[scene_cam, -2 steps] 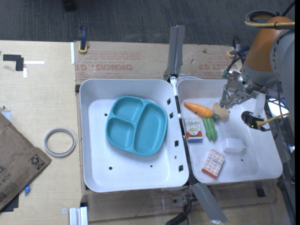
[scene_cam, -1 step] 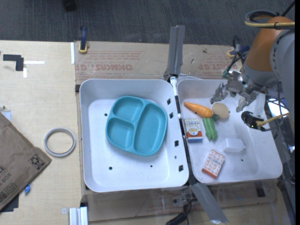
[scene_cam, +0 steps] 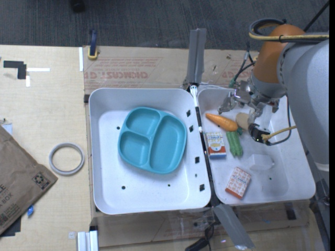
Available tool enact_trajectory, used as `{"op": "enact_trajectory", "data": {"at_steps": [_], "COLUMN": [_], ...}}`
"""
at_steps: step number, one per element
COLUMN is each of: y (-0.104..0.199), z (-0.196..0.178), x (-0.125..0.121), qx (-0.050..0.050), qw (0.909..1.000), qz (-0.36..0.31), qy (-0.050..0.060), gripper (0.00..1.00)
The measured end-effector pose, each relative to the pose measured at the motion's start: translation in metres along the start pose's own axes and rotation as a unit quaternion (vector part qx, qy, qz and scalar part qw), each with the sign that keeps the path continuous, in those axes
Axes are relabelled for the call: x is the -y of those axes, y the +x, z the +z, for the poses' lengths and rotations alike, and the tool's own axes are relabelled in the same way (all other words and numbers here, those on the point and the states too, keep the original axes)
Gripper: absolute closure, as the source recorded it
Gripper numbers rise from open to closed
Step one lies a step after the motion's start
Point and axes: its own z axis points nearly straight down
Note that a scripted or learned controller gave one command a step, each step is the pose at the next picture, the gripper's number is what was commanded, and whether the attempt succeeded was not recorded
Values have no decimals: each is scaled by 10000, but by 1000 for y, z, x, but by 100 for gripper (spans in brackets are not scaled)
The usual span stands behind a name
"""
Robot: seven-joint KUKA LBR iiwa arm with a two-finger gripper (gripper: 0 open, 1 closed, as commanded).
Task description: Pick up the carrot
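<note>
Grey and bulky, the arm (scene_cam: pixel 309 82) fills the right side of the camera view, its orange band (scene_cam: pixel 269 56) sitting above the wrist as it reaches down over the far end of the right bin (scene_cam: pixel 293 182). Beneath it the pale wooden table (scene_cam: pixel 42 114) carries both shallow white bins side by side, with the left bin (scene_cam: pixel 104 192) holding a blue divided plate (scene_cam: pixel 153 139) near its middle. On the bare table to the left lie a brown cardboard box (scene_cam: pixel 18 182) at the edge of the view and a roll of tape (scene_cam: pixel 67 158) between that box and the left bin. Inside the right bin, a small orange-and-white carton (scene_cam: pixel 238 182) lies toward the near end, a blue-and-white packet (scene_cam: pixel 216 144) sits by the bin's left wall, and a green vegetable (scene_cam: pixel 235 143) lies just beside that packet. The carrot (scene_cam: pixel 221 121) lies on the bin floor at a slant, near the left wall and toward the far end, just above the packet. The jaws (scene_cam: pixel 247 106) hang low just to the right of the carrot's thick end, close to it, beside a small tan object (scene_cam: pixel 243 121); whether they are spread or pressed together cannot be made out, and nothing is seen between them.
</note>
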Motion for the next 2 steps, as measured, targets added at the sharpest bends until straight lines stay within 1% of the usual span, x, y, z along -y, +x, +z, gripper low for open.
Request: {"op": "enact_trajectory", "data": {"at_steps": [1,2], "y": [-3,-5], "z": [-1,-1], "x": [26,49], "qx": [-12,-17], "qw": [9962,9847], "qz": [875,1739], "qy": [-31,-32], "gripper": [0,0]}}
